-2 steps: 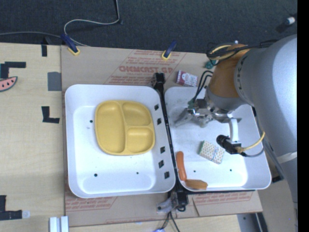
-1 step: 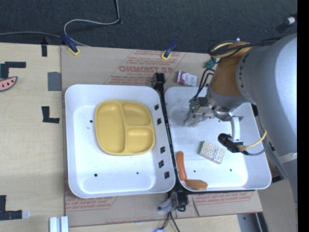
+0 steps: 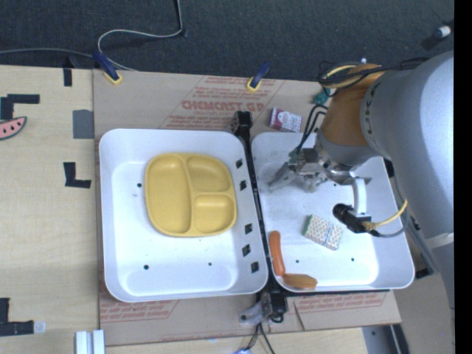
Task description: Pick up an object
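Candidate objects in the right bin [image 3: 383, 271]: a patterned packet [image 3: 324, 231] near the middle, a sausage [image 3: 276, 251] and a bun-like piece [image 3: 299, 280] against the near-left wall. The gripper [image 3: 284, 175] hovers over the bin's far-left floor, well apart from them, jaws splayed and grasping nothing. Approach stage, by appearance; next it must centre over one object and descend. The left bin [image 3: 118, 271] holds a yellow divided plate [image 3: 190, 194].

I'm working in a lab: cardboard sheet [image 3: 221, 105] clamped to bench [image 3: 44, 220], tape marks [image 3: 74, 174], loose cable [image 3: 140, 32].
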{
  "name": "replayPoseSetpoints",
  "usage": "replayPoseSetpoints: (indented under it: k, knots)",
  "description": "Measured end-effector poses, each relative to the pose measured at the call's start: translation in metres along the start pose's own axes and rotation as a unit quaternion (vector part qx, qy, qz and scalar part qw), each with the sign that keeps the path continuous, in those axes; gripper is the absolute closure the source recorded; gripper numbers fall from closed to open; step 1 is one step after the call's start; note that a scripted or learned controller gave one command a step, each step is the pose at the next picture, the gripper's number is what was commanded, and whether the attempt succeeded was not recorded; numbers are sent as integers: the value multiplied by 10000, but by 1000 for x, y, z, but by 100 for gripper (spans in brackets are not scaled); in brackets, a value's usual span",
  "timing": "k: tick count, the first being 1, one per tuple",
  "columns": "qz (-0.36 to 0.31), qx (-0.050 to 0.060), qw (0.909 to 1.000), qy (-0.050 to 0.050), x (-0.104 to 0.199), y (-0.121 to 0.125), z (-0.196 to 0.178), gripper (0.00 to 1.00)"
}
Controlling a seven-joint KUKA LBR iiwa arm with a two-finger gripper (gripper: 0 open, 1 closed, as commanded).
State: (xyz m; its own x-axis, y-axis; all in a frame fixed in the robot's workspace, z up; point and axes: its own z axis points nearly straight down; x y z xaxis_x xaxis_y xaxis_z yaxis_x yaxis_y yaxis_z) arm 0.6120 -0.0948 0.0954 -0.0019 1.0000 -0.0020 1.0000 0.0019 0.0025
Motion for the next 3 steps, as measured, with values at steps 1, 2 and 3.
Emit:
replayPoseSetpoints:
  k: [1, 2, 3]
  knots:
    - [-3, 5, 10000, 6, 1, 0, -9, 100]
    - [-4, 6, 10000, 5, 1, 0, -9, 0]
    - [1, -3, 10000, 7, -4, -16, 9, 0]
